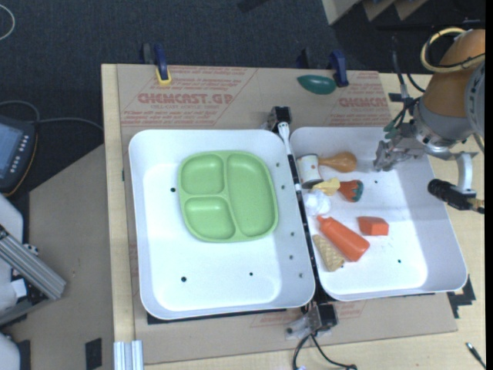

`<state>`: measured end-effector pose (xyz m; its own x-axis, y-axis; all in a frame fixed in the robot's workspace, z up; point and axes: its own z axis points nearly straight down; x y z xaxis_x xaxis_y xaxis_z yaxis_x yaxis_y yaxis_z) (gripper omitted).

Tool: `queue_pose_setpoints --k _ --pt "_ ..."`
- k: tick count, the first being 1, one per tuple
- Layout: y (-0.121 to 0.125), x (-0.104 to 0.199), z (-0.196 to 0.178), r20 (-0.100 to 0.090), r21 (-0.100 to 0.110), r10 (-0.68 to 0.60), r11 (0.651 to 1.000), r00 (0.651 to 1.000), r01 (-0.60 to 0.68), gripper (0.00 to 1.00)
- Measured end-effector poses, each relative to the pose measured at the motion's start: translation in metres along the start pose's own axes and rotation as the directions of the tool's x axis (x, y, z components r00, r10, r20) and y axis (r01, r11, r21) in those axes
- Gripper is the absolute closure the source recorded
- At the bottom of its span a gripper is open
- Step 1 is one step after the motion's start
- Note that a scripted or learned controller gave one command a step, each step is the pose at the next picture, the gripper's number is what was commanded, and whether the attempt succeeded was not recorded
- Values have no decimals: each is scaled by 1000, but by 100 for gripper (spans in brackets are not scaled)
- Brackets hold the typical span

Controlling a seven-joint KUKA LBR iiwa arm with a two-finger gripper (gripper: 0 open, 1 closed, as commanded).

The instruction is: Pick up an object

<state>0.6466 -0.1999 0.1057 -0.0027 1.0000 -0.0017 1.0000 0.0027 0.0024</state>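
Green 3-compartment plate (229,196) lies in smooth left bin (154,230).

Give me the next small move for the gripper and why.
Probably shift the gripper toward the view's left and lower it over the drumstick-shaped toy. The gripper hangs over bare floor at the right bin's far end, and that toy is the nearest object, lying apart from the clutter by the divider.

Arm (451,91) reaching from right, gripper (384,159) lowered (wrist bent).
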Motion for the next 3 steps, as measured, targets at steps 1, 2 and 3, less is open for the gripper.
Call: queue_pose_setpoints --k 1,2,3 --pt "0 8 -61 1 -4 2 1000 1000 -2 100" --pt "1 7 -115 1 -5 2 1000 1000 -2 100" --pt "-30 49 -107 -4 6 0 1000 1000 0 100"
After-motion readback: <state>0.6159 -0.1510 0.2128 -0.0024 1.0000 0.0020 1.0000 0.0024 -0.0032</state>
